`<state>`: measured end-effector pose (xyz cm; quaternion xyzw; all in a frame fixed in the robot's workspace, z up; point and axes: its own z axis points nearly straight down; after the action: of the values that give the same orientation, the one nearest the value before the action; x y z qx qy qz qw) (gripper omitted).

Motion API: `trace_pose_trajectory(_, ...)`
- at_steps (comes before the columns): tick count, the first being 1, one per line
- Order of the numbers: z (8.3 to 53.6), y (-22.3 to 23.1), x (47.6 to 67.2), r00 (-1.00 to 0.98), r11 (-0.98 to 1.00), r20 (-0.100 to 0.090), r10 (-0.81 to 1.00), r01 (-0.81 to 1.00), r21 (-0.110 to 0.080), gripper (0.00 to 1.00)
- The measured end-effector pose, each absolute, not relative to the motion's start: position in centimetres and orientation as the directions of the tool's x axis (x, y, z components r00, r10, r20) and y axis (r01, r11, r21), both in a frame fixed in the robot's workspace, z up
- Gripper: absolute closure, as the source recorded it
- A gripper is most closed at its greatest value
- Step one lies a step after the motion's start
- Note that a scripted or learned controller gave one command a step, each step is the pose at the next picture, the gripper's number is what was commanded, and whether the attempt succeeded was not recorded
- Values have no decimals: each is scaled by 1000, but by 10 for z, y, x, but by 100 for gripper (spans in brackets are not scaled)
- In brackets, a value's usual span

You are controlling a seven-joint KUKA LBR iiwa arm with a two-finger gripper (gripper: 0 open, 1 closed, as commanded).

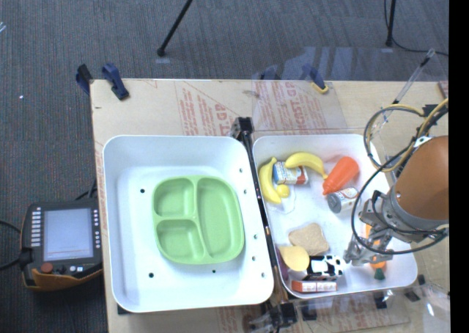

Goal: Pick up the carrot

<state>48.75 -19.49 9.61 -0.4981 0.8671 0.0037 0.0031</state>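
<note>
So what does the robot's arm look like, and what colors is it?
The arm comes in from the right. It has a big rounded orange band with grey metal beneath it. Thin black and yellowish cables loop around it in wide curls. At the end sits its small grey tool, low over the right white bin.

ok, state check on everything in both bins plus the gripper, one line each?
carrot: lying in the right bin, untouched, apart from the gripper
gripper: low over the right bin's near right corner, grip unclear
green plate: flat in the left bin, compartments bare
bananas: lying at the right bin's far left
bread slice: flat, mid bin
small can: on its side below the carrot
</note>
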Motion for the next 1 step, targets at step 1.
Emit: trace_pose_trajectory(1,86,-128,476,-556,556,-4,-831,-831,5,100)
